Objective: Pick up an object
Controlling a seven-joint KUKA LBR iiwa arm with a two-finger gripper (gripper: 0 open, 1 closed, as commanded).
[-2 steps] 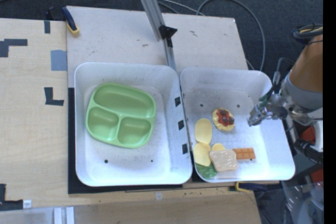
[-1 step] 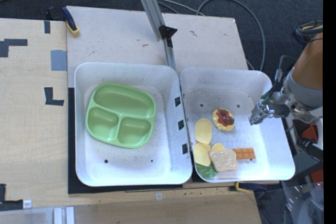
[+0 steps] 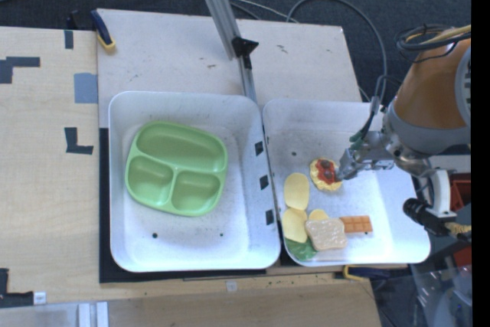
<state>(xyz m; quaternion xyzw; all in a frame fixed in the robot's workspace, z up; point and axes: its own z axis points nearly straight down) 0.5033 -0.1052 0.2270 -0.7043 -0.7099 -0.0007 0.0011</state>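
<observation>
Gripper (image 3: pixel 346 167) sits right at the edge of the little pizza-looking toy (image 3: pixel 325 173) in the right bin (image 3: pixel 398 237), toy lying just toward the bins' shared wall. Can't tell if it's gripping or loose. Toy's flat, roundish plastic, red on yellow. Green divided plate (image 3: pixel 177 168) sits in the left bin (image 3: pixel 122 241).

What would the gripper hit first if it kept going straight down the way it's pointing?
Probably the small yellow and red toy food piece, which sits right at the gripper tip in the right bin; depth is hard to judge.
</observation>
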